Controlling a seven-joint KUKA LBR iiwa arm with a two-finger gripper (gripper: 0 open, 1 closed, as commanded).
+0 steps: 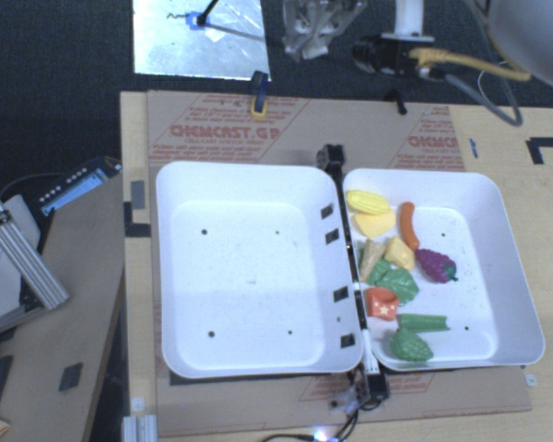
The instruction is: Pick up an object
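Observation:
My gripper (306, 46) hangs high at the top of the camera view, above the bench's far edge and well clear of both bins; its pale fingers (295, 35) stand apart with nothing between them. The right bin (498, 247) holds a cluster of toy food along its left side: a yellow piece (369, 202), an orange sausage (407, 221), purple grapes (436, 264), green leafy pieces (393, 280), a red piece (382, 304), a green pod (422, 321) and a green lump (411, 345).
The left bin (249, 265) sits beside the right one, joined by a black hinge strip (346, 256). A cardboard sheet (230, 122) lies under both bins. A shiny metal plate (198, 21) lies at the back left.

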